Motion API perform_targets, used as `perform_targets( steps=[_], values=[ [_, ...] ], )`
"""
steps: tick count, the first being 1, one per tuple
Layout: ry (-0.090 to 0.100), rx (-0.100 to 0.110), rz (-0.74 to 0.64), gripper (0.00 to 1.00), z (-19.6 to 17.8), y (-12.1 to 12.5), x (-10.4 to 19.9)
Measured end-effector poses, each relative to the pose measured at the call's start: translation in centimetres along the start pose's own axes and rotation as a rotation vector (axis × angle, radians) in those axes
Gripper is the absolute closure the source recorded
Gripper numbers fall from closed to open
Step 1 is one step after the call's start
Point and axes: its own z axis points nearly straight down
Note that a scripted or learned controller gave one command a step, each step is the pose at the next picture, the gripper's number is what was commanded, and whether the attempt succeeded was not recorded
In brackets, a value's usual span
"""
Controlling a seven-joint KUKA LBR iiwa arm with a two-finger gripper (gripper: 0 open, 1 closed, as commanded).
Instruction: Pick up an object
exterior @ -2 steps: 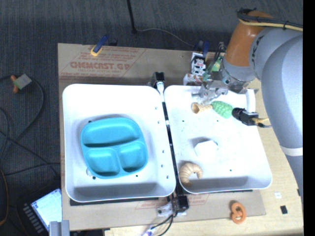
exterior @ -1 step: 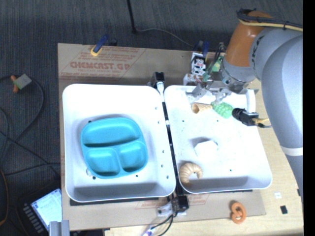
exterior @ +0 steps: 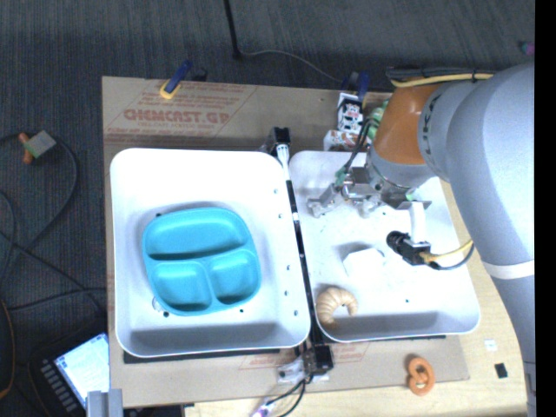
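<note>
The arm (exterior: pixel 486 146) is reaching in from the right across the right bin (exterior: pixel 452 315). Its gripper (exterior: pixel 334 196) is hanging low over that bin's far left part, close to the wall that is running alongside the left bin (exterior: pixel 130 172). Whether the gripper is standing apart or together I cannot tell, since its metal parts are blending into the white floor beneath.

A tan croissant (exterior: pixel 336 302) is lying in the right bin's near left corner, just beside the near wall and well apart from the gripper. A white lump (exterior: pixel 365 259) is sitting near the middle of the same bin's floor, between the gripper and the croissant. It is so pale against the floor that its shape is staying unclear.

A blue tray (exterior: pixel 201 259) with three compartments is lying flat in the middle of the left bin, with bare floor showing all around it.

Outside the bins, a small orange ring (exterior: pixel 421 373) is resting near the bench's (exterior: pixel 217 115) near right corner. Two blue clamps are gripping the bench's far edge, one (exterior: pixel 176 78) near the far left corner and one (exterior: pixel 360 82) behind the right bin.
</note>
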Motion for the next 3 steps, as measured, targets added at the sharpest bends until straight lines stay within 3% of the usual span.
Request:
perform_targets(
  steps=[1, 2, 3],
  values=[
    [-0.002, -0.001, 0.000, 1.00, -1.0, 0.1, -0.1],
    [0.003, 0.006, -0.002, 1.00, -9.7, -5.3, 5.1],
    [0.003, 0.009, -0.002, 1.00, -9.7, -10.0, 11.2]
  ],
)
